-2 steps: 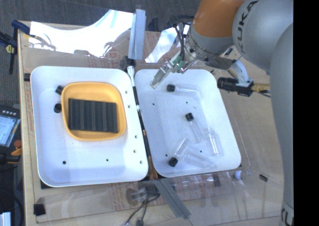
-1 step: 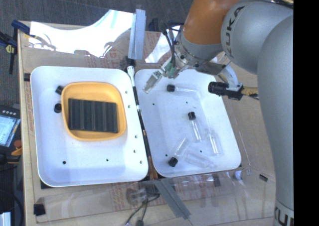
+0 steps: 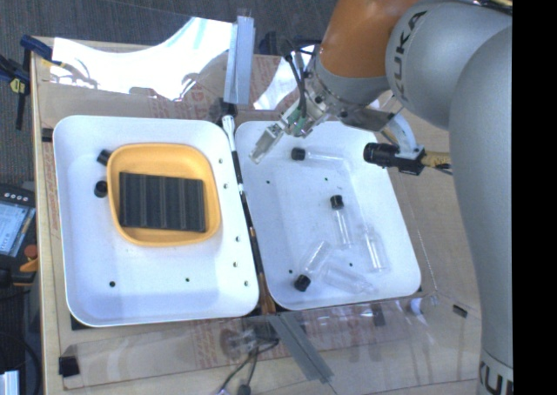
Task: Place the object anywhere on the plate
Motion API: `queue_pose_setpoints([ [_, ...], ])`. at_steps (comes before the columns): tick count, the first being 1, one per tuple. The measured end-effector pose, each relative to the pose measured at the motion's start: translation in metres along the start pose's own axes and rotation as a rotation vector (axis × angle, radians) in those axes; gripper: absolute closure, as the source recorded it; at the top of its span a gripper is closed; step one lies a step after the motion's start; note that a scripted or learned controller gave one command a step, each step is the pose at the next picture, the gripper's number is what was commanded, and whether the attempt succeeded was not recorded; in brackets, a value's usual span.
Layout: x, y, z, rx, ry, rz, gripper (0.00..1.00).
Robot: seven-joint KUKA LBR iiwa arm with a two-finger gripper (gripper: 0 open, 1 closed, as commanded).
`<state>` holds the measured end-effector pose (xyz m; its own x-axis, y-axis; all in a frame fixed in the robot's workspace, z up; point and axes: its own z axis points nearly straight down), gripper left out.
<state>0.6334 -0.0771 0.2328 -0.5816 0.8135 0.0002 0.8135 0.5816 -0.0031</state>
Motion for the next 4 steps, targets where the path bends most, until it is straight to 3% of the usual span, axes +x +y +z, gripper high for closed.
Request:
queue_pose_setpoints([
  [1,0.012,0.014,0.001,-0.001,0.001,-0.319,0.00],
  [2,0.041,0.021,-0.010,0.000,0.002,-0.368,0.00],
  [4,0.047,0.021,-0.012,0.002,0.003,-0.374,0.00],
])
